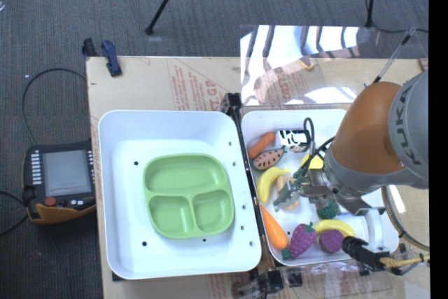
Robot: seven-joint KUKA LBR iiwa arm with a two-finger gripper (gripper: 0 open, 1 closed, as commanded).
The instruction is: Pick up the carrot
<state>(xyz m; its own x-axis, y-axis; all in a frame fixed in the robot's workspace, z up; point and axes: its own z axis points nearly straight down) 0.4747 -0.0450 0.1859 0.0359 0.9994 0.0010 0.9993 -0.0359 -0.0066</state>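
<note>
Jaws (pixel 288 194) over banana (pixel 268 182) in rt bin (pixel 294 113), state can't tell. Carrot (pixel 274 227) lies free at bin's lower-left.

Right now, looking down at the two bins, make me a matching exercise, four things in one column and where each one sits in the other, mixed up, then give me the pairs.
Things:
1. green divided plate
2. carrot
3. purple grapes
4. gripper

Places:
A. near edge of the right bin, right of the carrot
B. middle of the left bin
C. over the banana in the right bin
D. along the right bin's left wall, near corner

Pairs: 1-B, 2-D, 3-A, 4-C
</note>
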